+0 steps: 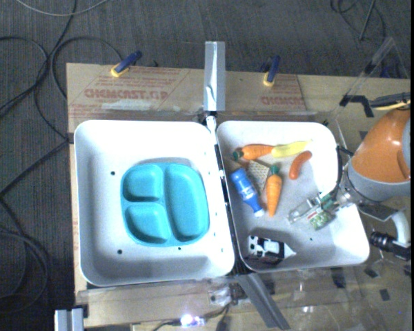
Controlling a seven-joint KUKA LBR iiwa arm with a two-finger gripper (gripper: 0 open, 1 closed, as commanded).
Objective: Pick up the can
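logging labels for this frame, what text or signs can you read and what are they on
Red printing on the cardboard sheet under the bins, left part: too blurred to read.
Red printing on the same cardboard, right part: too blurred to read.
Blue can in the right bin: no legible label.
Black and white object at that bin's near edge: markings too small to read.

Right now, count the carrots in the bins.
2, both in the right bin. One carrot lies on its side near the far wall, beside a yellow piece. The other carrot lies mid-bin, right of the blue can. More could be hidden.
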